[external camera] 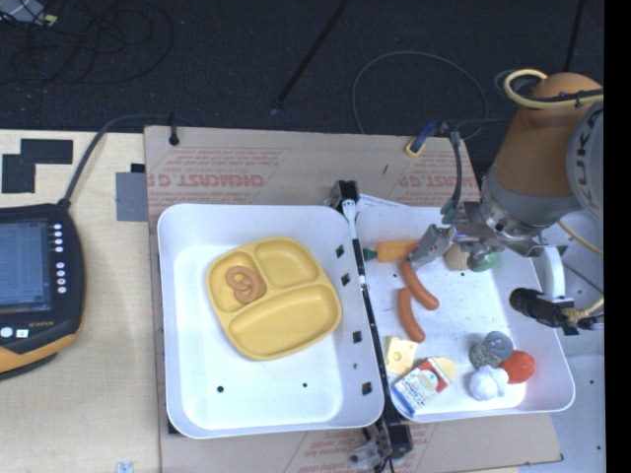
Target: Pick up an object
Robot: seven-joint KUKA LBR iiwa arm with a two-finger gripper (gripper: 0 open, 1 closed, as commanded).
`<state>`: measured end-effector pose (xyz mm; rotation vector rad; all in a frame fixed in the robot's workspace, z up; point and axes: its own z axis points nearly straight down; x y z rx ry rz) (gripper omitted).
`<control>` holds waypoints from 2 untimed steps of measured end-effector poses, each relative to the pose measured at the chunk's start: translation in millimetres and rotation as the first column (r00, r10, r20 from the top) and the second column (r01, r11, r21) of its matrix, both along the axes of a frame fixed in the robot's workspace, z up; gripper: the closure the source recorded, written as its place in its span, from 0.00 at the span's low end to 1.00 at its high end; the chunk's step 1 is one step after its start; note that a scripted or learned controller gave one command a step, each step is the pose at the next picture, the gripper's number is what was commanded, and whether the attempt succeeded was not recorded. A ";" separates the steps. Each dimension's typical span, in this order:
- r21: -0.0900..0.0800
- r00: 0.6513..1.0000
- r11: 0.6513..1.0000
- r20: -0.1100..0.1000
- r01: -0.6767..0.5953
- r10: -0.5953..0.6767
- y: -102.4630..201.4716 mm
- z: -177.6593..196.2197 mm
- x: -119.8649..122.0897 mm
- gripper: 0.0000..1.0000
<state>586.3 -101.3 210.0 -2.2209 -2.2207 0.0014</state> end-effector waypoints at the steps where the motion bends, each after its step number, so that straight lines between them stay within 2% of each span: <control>1: -0.002 1.000 1.000 0.003 0.003 -0.003 5.8 -109.9 -19.9 0.00; 2: 0.000 1.000 1.000 0.001 -0.003 0.003 -1.1 -122.9 20.9 0.00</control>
